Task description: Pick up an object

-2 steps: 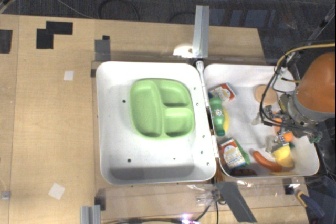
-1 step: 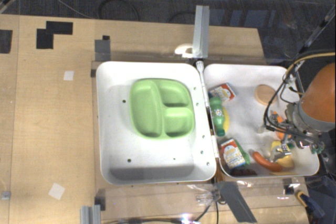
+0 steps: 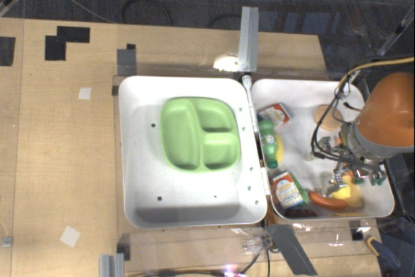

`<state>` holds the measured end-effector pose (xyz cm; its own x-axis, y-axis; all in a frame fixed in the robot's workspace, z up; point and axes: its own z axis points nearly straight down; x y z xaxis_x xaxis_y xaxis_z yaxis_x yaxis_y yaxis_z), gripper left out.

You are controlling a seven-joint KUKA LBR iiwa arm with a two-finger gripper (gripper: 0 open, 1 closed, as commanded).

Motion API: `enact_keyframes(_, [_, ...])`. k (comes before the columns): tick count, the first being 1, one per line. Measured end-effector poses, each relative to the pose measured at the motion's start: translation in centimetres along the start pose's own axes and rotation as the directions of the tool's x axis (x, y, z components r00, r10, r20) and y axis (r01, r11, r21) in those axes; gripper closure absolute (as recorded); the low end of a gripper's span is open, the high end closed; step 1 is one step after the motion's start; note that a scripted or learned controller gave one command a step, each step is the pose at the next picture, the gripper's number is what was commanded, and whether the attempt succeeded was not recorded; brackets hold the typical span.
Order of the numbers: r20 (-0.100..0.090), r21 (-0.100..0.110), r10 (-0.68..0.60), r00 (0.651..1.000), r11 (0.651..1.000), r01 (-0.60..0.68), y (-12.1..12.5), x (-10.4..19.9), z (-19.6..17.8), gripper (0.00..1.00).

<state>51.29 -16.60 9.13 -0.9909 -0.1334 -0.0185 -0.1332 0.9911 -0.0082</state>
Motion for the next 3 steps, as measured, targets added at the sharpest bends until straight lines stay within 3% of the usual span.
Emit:
enact_keyframes(1, [-0.003,-0.005,-0.235,0.972,0.972,0.235,-1.6,-5.5,0.2,0.00])
enact_keyframes(2, [0.000,-0.004,-0.157,0.988,0.988,0.157,-2.0,-3.5,0.2,0.00])
enact_keyframes(3, [0.014,0.003,-0.161,0.987,0.987,0.161,-2.0,-4.1,-1.3,1.00])
